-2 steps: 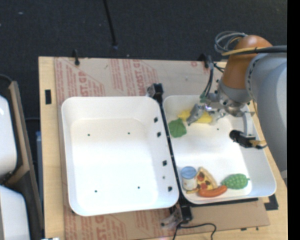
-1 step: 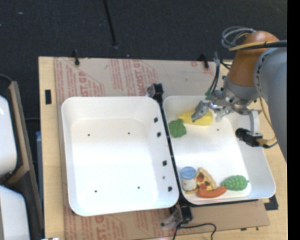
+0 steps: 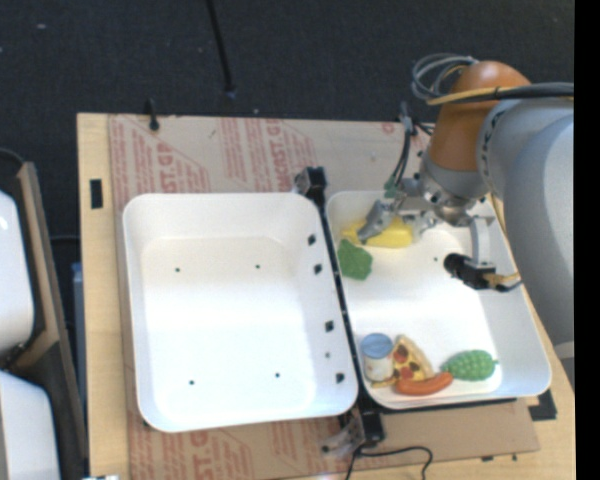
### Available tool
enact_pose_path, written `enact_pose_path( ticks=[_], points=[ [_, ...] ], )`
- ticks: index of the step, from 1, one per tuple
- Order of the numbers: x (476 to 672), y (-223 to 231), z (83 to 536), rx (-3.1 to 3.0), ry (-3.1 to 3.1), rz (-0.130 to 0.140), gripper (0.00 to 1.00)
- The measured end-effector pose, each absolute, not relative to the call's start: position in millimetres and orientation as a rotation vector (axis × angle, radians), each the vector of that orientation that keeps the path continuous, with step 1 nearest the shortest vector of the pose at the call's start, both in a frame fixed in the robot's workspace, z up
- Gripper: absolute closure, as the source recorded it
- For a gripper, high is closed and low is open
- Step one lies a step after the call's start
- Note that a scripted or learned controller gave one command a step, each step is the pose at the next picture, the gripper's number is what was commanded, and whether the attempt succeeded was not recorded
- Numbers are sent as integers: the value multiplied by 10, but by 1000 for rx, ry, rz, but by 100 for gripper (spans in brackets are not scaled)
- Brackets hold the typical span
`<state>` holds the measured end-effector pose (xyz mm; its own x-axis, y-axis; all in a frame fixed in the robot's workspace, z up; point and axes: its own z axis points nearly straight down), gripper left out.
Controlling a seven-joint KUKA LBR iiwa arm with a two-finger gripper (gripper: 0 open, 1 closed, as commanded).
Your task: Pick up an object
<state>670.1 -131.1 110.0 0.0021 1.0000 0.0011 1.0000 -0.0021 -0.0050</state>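
Observation:
My gripper hangs low over the far left part of the right bin, reaching in from the right. A yellow object lies right under and beside it, partly covered by it, and I cannot see whether it is held. A green leafy toy sits just in front of the gripper, against the bin's left wall.
At the right bin's near edge lie a blue-lidded can, a pizza slice toy, a red pepper and a bumpy green toy. The left bin stands alongside, its rim touching the right bin's.

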Motion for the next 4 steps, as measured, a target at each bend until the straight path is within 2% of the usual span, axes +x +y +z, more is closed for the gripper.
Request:
enact_pose_path(
  ticks=[1, 2, 3, 4],
  points=[
    [6655, -1524, 1020, -2219, -2217, 4, 0],
    [6648, -1531, 1117, -2219, -2216, 7, 100],
    [6779, -733, 2059, -2219, -2232, -11, 100],
    [6759, -773, 2008, -2222, -2222, 0, 0]
  ],
)
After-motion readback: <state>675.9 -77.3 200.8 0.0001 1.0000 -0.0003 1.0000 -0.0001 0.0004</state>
